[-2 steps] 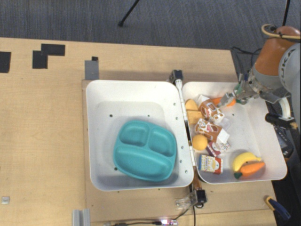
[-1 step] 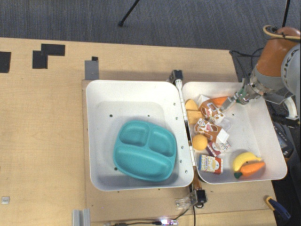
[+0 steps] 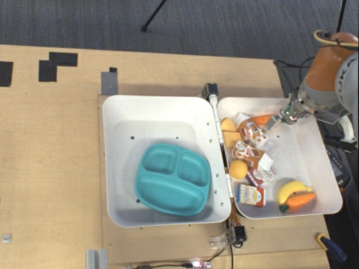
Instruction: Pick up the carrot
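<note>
The carrot [image 3: 301,200] is orange with a green stub at its left end. It lies flat in the near right corner of the right bin [image 3: 320,156], touching a yellow banana [image 3: 291,189] just behind it. My gripper [image 3: 276,121] hangs low over the far part of the same bin, well behind the carrot, with its tip beside an orange piece [image 3: 260,119] and some snack packets [image 3: 250,132]. The grey arm [image 3: 331,88] with its orange band comes in from the right.
The right bin also holds a small juice carton [image 3: 251,195], a yellow round fruit [image 3: 238,169], another yellow item [image 3: 228,125] and several wrappers. A teal divided plate [image 3: 173,179] lies in the left bin [image 3: 120,150].
</note>
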Robot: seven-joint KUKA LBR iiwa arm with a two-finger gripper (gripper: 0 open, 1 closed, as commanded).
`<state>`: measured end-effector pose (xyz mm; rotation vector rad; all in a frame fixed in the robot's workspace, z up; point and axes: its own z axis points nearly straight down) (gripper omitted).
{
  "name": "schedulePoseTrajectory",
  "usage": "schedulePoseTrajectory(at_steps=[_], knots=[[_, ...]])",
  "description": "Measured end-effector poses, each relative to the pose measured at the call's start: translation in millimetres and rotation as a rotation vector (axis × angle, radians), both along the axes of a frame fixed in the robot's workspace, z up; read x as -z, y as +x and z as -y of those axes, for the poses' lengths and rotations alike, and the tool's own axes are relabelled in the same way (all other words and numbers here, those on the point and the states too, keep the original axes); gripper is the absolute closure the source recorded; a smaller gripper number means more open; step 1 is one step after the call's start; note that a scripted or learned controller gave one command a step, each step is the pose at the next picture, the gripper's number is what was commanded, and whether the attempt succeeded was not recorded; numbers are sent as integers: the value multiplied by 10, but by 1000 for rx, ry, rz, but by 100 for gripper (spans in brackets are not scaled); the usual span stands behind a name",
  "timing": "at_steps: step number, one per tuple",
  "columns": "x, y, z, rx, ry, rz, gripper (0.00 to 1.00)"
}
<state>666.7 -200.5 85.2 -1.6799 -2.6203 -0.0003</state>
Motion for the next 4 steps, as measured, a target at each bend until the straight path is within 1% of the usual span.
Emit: schedulePoseTrajectory(at_steps=[4], knots=[[3,-1,-1,0,0,0,0]])
